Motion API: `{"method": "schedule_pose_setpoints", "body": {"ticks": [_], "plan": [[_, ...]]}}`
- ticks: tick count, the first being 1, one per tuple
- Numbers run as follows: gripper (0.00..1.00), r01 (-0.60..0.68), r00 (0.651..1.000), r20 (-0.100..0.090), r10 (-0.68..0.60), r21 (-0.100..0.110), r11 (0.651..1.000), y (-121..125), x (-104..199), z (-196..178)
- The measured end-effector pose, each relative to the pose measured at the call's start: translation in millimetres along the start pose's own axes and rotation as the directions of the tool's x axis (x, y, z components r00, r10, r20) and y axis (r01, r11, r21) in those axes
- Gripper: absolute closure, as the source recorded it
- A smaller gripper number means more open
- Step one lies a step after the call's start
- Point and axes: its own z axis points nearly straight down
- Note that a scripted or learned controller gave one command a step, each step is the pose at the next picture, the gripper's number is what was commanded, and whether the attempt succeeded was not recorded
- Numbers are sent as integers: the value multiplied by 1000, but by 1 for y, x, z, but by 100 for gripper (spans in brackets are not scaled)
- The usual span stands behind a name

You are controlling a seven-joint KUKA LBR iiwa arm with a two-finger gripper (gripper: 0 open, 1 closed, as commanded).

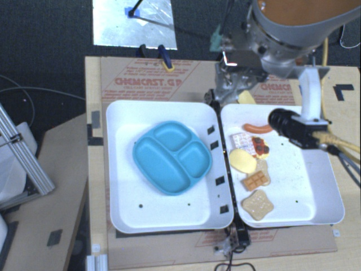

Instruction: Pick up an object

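Nothing is lifted yet: the toy foods, among them a red plastic sausage (257, 128) and a tan toast-shaped piece (258, 204), lie in the right white bin (316, 199), while the end effector (232, 82) hangs above its far-left corner, finger state unclear.

A sectioned plate (172, 157) lies in the left bin (121, 168). In the right bin (316, 191), toy foods cluster near its left wall: a sausage (258, 128) farthest, what may be a pizza slice (259, 146) below, then a waffle (256, 180), and toast (258, 204) nearest.
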Motion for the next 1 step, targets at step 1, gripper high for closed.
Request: {"method": "schedule_pose_setpoints", "body": {"ticks": [1], "plan": [[100, 3, 1000, -1, -3, 1, 1000, 0, 70, 1]]}}
